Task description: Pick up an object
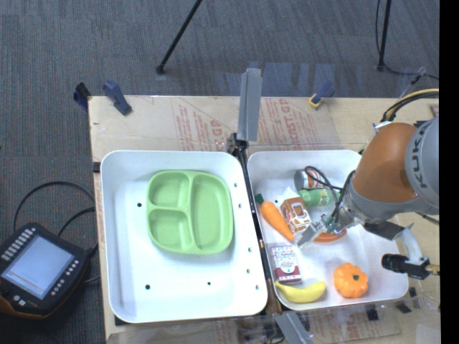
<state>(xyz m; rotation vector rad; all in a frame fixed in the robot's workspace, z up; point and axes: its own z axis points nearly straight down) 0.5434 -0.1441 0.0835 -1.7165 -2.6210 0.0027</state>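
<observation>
Left bin (118, 264): holds one green divided plate (191, 211) with three compartments, lying flat toward the upper middle of the bin.
Right bin (373, 264): holds several small items, listed below.
Carrot (275, 219): lies slantwise near the left wall of the right bin.
Small carton (294, 212): orange and white, just beside the carrot on its right.
Red box (285, 261): lies below the carrot, near the front left corner.
Banana (300, 291): along the front wall, just beside the red box.
Small pumpkin (351, 280): orange, to the right of the banana, apart from it.
Green can (318, 197): lies on its side toward the back of the bin, with a dark looped cord just behind it.
Orange disc (330, 235): partly covered by the tool; its full shape cannot be made out.
Arm (391, 174): reaches in from the right over the right bin.
Tool (312, 232): low over the bin between the small carton and the orange disc; whether it is open or closed cannot be told, and no item is seen in its grip.
Worktop (179, 124): brown board with red print, blue clamps at its back edge.
</observation>
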